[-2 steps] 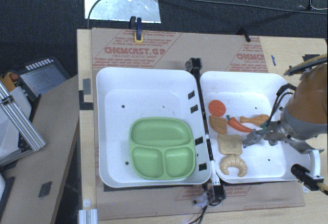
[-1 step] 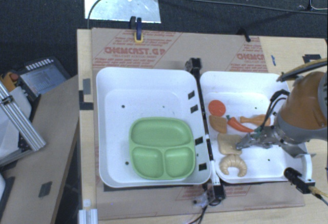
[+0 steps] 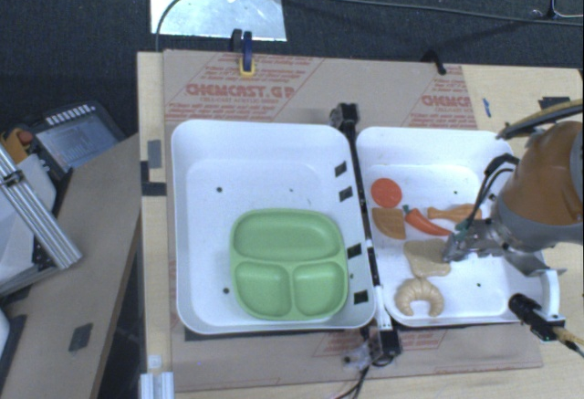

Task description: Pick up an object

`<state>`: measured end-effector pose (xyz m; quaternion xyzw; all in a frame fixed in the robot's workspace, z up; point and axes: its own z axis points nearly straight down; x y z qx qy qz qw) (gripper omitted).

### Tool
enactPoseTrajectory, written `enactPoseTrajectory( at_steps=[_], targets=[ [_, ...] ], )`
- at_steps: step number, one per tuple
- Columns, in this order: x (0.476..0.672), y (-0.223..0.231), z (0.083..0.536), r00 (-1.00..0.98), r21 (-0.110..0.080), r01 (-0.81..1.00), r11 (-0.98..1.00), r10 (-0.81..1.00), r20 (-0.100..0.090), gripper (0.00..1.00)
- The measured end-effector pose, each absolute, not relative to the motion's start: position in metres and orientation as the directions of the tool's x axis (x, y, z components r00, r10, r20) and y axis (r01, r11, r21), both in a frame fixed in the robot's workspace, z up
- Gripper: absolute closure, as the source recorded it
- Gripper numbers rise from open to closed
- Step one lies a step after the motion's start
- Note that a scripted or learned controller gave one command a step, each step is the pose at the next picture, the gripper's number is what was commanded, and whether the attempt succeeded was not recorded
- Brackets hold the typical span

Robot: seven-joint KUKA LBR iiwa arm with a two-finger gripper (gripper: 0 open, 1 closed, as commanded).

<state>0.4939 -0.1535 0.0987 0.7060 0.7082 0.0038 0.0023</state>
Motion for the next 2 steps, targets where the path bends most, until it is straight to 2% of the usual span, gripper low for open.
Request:
enactPoseTrajectory(
  at_steps=[1, 2],
  targets=[
    [0.488, -0.146, 0.151, -0.004, 0.005, 1.0, 0.004, 1.0, -0.002, 1.0],
    [0.492, -0.144, 0.194, -0.004, 0.007, 1.0, 0.004, 1.0, -0.002, 1.0]
  ],
)
